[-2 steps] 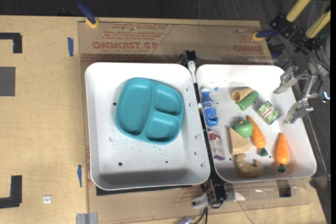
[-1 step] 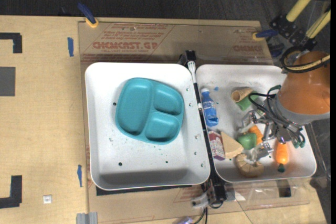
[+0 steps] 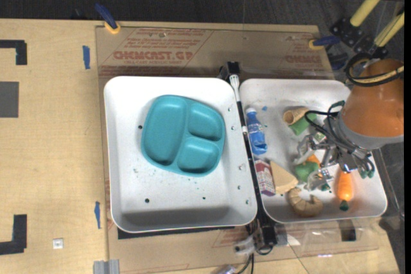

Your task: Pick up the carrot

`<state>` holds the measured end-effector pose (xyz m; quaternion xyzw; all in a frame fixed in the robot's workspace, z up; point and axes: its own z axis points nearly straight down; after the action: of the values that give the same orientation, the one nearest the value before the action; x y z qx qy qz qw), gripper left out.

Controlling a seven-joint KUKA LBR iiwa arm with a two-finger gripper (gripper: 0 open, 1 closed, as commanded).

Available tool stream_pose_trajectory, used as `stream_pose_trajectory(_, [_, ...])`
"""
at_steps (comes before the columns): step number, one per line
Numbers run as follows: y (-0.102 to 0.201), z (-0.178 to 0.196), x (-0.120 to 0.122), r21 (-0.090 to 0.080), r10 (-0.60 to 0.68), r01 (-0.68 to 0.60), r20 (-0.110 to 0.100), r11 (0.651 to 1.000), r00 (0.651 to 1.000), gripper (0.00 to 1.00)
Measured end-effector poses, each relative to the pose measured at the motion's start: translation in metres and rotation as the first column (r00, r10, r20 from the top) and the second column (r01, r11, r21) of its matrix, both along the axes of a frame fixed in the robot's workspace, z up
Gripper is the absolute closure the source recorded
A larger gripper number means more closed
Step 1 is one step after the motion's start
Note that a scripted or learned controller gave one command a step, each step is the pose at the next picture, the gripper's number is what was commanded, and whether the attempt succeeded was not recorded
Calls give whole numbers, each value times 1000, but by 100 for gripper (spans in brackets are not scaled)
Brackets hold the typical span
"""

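Carrot (image 3: pixel 345 187) lies at about four o'clock in the right bin (image 3: pixel 379 205), a smooth orange taper with a green tip toward six, free of my grip. My arm comes in from three o'clock, orange band above the wrist, and my claw (image 3: pixel 325 157) hangs over the clutter just at the carrot's ten o'clock; whether it is clenched I cannot tell. The left bin (image 3: pixel 122 202) holds a glossy teal divided plate (image 3: pixel 183 135).

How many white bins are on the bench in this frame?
2. The left bin holds a teal divided plate; the right bin holds the carrot and other small items, with the arm over it.
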<state>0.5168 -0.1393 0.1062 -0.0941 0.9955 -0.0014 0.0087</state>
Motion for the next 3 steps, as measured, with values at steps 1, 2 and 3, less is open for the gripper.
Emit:
stream_pose_trajectory(1, [67,83,35,4,-30,30,-4,1000,1000,100])
stream_pose_trajectory(2, [65,80,33,3,-34,34,-11,999,999,0])
stream_pose_trajectory(3, [21,-5,27,-1,385,-385,-8,923,923,0])
